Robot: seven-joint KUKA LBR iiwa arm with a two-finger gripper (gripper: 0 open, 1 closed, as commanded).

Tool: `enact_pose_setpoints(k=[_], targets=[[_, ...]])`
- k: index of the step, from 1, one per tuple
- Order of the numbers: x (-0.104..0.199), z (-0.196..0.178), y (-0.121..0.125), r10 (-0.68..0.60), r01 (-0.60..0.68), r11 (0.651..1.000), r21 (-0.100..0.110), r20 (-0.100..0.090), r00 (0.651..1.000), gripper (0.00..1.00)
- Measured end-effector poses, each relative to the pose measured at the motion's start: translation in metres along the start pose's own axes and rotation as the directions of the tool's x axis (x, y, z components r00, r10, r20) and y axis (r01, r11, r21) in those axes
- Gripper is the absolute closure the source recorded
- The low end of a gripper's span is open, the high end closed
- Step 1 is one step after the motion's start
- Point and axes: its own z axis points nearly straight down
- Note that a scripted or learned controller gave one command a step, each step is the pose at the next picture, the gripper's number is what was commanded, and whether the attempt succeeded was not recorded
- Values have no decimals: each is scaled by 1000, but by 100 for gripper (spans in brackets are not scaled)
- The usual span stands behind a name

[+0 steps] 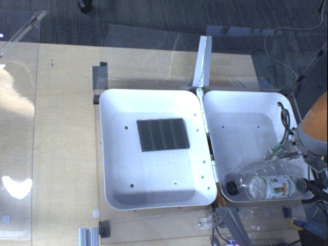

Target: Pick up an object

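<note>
Now I see a clear bottle (264, 186) lying on its side in the right bin (241, 111).
Its black cap points left. My arm (313, 127) is just beside it; I cannot tell about the gripper. A dark pad (163, 135) lies in the left bin (115, 152).

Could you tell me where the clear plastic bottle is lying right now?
The clear plastic bottle lies on its side in the right bin, along its near wall, black cap pointing toward the left bin.
</note>
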Motion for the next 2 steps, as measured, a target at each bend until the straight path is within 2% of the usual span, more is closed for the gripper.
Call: enact_pose_setpoints(k=[1, 2], targets=[[0, 0, 0, 0, 0, 1000, 0, 0, 1000, 0], [7, 12, -4, -31, 31, 999, 13, -7, 999, 0]])
